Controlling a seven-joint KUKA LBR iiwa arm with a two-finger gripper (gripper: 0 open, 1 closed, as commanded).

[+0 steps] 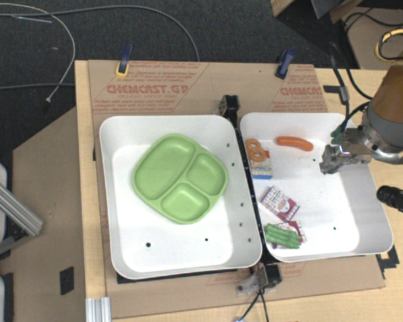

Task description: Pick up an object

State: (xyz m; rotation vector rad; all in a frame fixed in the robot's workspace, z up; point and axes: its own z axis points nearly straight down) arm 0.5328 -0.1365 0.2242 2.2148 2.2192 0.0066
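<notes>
The right bin [363, 220] holds an orange sausage-shaped toy [294, 142] near its back, a pretzel packet [258, 158] with a blue end at the back left, a pink and white patterned packet [280, 203] in the middle left, and a green object [283, 235] at the front left. My gripper [330, 162] hangs over the right bin's back right part, to the right of the orange toy and apart from it. Nothing shows between its tips.
The left bin [121, 233] carries a green three-compartment plate [180, 178]. Black clamps [229, 104] sit between the bins at the back and front. Blue clips [285, 63] hold the cardboard bench at the back.
</notes>
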